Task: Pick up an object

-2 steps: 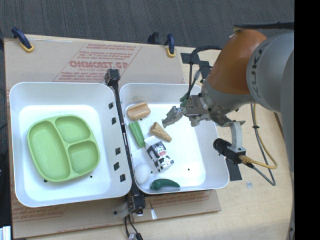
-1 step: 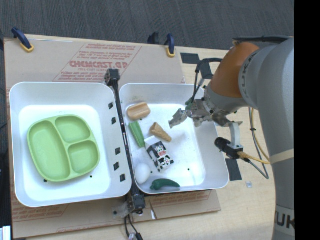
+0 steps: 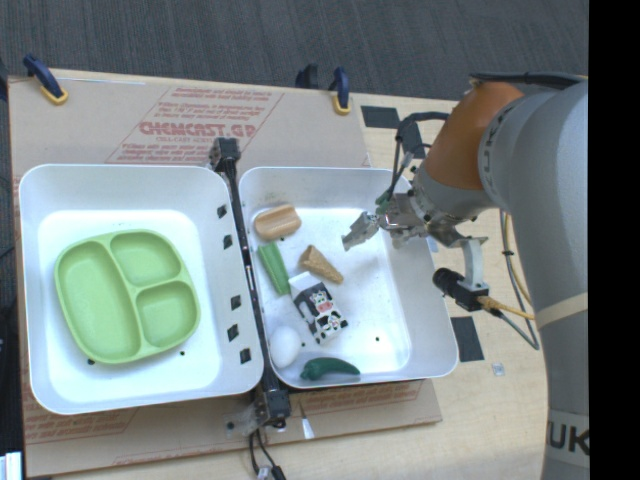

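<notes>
A brown cardboard sheet (image 3: 130,118) printed with red lettering covers the counter, held by blue clamps (image 3: 45,80) at its far edge, and dark grey carpet (image 3: 250,18) lies beyond it. Two shallow white bins sit side by side on the sheet, and the right bin (image 3: 432,340) serves here as the landmark. Just to its left, touching it along a black clip strip, is the left bin (image 3: 40,288), which holds a green divided plate (image 3: 125,293). Inside the right bin, all toward its left half, lie a bread roll (image 3: 277,222) at the far end, a long green vegetable (image 3: 272,266) beside the dividing wall, a tan wedge (image 3: 322,264) near the middle, a small black-and-white cow figure (image 3: 321,311), a white egg-like piece (image 3: 285,346) and a dark green pepper (image 3: 330,369) against the near wall. The grey arm with its orange band (image 3: 465,138) reaches over the right bin's right wall, and the end effector (image 3: 362,230) hangs above the bin's far right part (over bare white floor), apart from every item. Nothing shows in its grasp; how wide it stands I cannot tell.
</notes>
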`<action>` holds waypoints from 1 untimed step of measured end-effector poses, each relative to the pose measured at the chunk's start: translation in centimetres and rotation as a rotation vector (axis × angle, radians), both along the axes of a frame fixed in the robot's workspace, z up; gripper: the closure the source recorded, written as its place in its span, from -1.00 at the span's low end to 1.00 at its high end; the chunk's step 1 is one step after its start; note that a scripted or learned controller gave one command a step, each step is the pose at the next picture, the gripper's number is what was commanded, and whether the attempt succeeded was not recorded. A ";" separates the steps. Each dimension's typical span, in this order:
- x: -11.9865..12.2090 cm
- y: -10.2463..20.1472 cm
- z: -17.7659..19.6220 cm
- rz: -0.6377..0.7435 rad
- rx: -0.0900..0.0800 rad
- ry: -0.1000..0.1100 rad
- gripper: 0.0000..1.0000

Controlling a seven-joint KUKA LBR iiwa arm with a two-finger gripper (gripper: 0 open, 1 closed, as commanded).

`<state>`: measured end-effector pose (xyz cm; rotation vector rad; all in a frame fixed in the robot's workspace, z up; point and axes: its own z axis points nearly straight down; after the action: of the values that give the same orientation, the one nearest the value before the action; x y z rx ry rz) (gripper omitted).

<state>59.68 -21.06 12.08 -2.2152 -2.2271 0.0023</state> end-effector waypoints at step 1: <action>-5.5 2.4 -2.9 0.002 0.001 0.003 -1.00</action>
<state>54.15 -18.67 9.15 -2.2111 -2.2269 0.0041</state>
